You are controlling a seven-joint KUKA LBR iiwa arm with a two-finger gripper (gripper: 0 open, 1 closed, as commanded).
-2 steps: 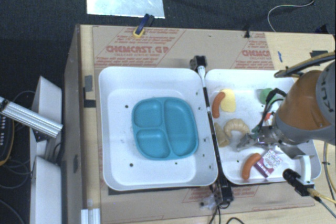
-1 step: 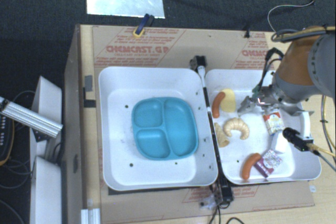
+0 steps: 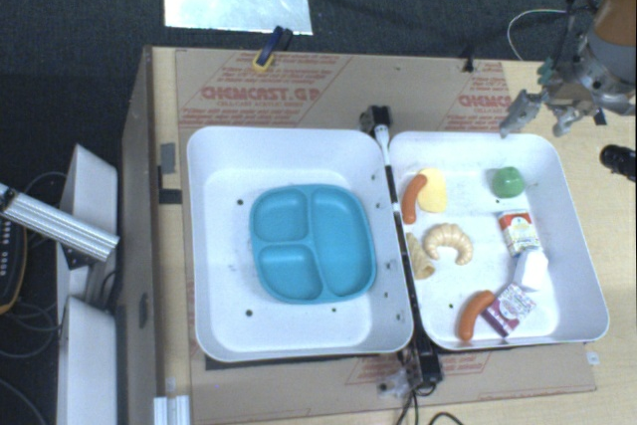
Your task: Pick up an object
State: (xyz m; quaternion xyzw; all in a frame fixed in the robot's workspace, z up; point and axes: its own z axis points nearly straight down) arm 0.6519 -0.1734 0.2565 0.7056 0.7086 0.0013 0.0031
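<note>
Claw: two-finger metal gripper point(image 3: 542, 114) hovers over the right white bin's point(image 3: 572, 244) far rim, fingers spread, holding nothing.
Nearest target: round green toy fruit point(image 3: 508, 181) in that bin's far corner, just below and left of the claw.
Blue tray point(image 3: 312, 244): left bin.

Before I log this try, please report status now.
Gripper open, above right bin's far edge, holding nothing. Green ball nearest below it. Nothing in the way.
</note>
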